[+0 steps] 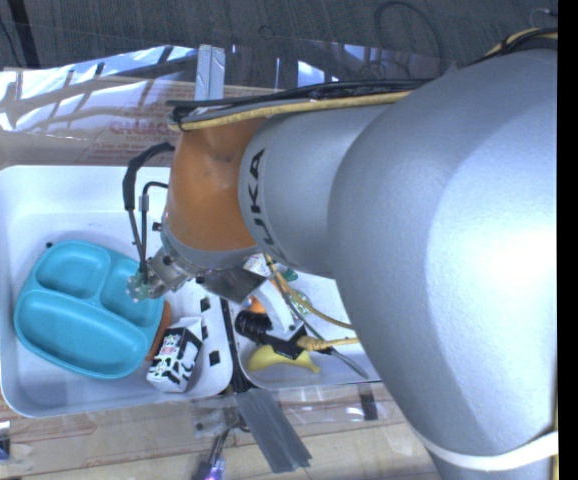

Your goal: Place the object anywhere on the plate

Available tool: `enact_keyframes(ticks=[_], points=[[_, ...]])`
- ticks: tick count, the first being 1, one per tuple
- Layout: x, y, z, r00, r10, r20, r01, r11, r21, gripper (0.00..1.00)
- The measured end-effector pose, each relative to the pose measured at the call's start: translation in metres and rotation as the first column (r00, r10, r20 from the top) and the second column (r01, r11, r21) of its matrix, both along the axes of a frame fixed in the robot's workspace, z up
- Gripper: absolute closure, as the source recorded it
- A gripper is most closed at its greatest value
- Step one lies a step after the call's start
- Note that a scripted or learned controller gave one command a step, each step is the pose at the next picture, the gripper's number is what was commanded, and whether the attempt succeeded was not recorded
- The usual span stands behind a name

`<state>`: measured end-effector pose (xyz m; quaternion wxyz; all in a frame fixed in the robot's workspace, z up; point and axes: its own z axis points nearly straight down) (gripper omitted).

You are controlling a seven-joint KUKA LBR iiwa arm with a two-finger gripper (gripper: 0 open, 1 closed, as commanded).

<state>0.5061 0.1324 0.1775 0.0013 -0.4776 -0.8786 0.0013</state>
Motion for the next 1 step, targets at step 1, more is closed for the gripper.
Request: enact_keyframes(ticks=[1], points=[[-0.0002,0.0001,-0.0003,1.0,0.0,-0.001,0.0,1.0,0.0,0.0]])
